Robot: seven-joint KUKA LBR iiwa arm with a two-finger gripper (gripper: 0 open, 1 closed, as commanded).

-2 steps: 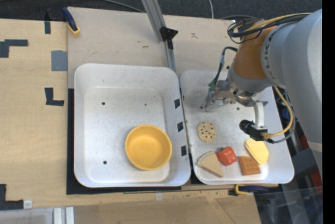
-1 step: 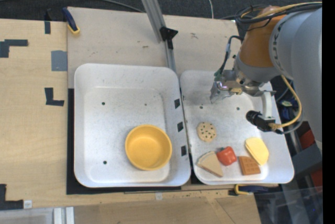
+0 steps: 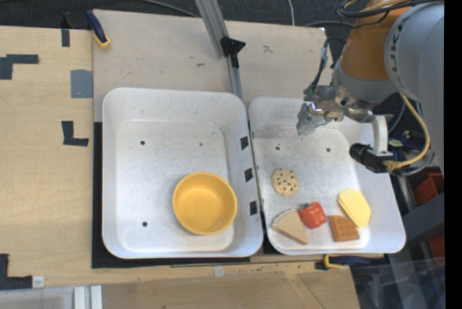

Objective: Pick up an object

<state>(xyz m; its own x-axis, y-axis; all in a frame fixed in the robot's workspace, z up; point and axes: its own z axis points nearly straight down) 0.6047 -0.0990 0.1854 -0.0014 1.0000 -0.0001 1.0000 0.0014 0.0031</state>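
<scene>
My gripper [image 3: 309,121] hangs over the far part of the right bin [image 3: 326,156], above the toy foods and apart from them. Nothing shows between its fingers. Nearer the front of that bin lie a round cookie [image 3: 285,181], a red tomato-like piece [image 3: 312,214], a tan bread wedge [image 3: 290,227], an orange cracker [image 3: 344,228] and a yellow piece [image 3: 354,207]. A yellow bowl [image 3: 205,203] sits in the left bin [image 3: 144,120], near its front right corner.
A slanted metal pole [image 3: 209,4] crosses the bench behind the bins. Black clips [image 3: 247,174] mark the rim between the two bins. Cables [image 3: 404,149] hang off the arm at the right.
</scene>
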